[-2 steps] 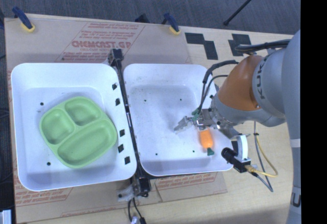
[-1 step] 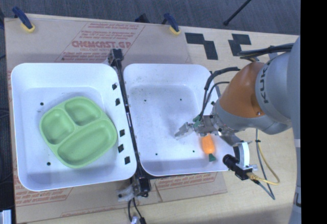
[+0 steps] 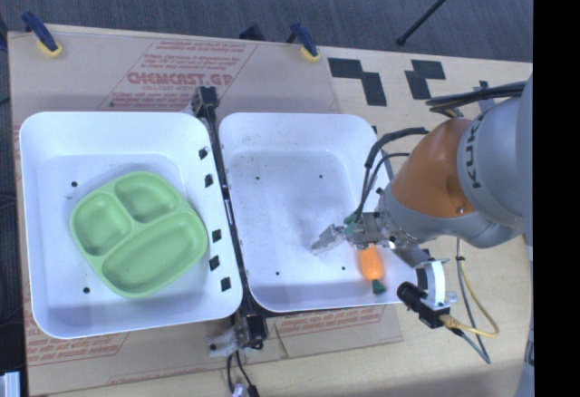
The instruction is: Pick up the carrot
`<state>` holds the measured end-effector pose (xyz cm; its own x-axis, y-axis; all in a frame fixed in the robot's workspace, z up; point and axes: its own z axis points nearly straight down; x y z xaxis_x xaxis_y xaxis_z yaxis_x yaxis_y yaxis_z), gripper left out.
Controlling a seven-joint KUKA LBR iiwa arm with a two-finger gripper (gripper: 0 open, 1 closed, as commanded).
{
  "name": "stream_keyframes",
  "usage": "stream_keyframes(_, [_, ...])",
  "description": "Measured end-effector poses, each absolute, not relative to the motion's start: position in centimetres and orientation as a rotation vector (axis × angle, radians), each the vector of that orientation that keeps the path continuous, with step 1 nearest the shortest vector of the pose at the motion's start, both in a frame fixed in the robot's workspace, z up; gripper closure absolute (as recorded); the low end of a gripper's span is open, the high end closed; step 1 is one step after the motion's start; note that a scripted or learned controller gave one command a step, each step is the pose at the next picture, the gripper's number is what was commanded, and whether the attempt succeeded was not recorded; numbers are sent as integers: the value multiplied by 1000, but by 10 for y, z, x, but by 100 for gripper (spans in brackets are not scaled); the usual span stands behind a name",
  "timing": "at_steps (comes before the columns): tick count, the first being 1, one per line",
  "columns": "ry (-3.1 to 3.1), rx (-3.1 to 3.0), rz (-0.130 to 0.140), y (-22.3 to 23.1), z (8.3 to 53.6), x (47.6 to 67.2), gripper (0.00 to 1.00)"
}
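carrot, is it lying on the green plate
No, the carrot lies in the right bin, by its right wall.

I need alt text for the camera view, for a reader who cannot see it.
A grey and orange robot arm's gripper reaches into the right bin, just beside a carrot lying near the bin's right front corner. The left bin holds a green divided plate.

A green divided plate (image 3: 139, 233) lies in the left white bin (image 3: 36, 205), beside the right bin (image 3: 290, 128)
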<state>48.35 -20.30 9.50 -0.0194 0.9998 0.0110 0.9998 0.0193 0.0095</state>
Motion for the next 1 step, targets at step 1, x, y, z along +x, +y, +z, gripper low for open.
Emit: stream_keyframes(1, [-2239, -2201, -11, -207, 104, 482, 100])
